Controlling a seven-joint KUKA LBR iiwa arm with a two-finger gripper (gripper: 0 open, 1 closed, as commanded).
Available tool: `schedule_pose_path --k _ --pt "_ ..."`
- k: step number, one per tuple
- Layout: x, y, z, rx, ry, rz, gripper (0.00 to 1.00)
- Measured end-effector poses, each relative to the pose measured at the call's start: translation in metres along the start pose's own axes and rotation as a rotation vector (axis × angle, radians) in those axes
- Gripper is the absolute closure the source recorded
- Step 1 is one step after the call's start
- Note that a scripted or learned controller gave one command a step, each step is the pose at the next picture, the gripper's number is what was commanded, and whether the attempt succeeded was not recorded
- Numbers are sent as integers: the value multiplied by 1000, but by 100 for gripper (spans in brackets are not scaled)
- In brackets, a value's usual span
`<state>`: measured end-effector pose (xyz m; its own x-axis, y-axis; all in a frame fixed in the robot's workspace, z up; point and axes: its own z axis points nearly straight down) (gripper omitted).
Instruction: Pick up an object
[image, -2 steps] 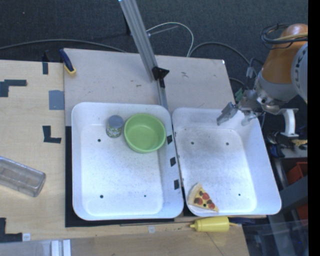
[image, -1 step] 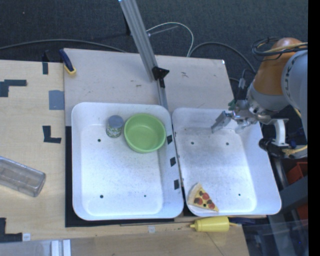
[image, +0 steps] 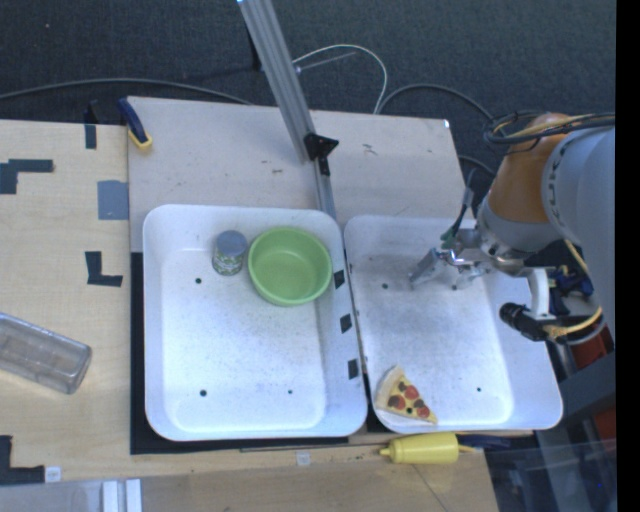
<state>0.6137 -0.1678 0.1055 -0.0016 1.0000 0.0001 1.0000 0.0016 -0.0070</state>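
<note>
- Nearest the camera, a yellow mustard bottle (image: 424, 447) lies on its side on the bench (image: 60, 290), just outside the front rim of the right bin (image: 520, 405).
- Just inside that rim, in the front left corner of the right bin, lies a toy pizza slice (image: 404, 394). It is the closest candidate to the arm and looks flat, so I judge it an awkward pick: the fingers would need to come down astride its narrow width and close low against the bin floor.
- Farther back in the same bin, the hand (image: 443, 262) hovers low over bare floor near the back edge, with nothing between its fingers. They look spread apart, though they are small and a little blurred.
- To do the step well, the hand should travel forward and left toward the slice, well apart from it now, and square its wrist before descending. Crowding the divider between the bins risks a clipped rim.
- In the left bin (image: 170, 400), a green bowl (image: 290, 265) sits at the back with a small grey-lidded jar (image: 229, 252) just beside it; the jar looks an easier shape to pinch.
- Both bin floors are white and speckled, probably slippery under a flat object.
- On the bench at left lies a clear plastic container (image: 40, 352); dark tape marks dot the wood.
- Beyond, a metal pole (image: 285, 80) and cables (image: 350, 60) cross dark carpet.
</note>
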Motion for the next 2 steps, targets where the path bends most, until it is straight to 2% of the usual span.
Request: schedule_pose_path --k 1,2 --pt "1 2 -14 -5 0 -1 100" --pt "-5 -4 -60 -10 -1 1 100"
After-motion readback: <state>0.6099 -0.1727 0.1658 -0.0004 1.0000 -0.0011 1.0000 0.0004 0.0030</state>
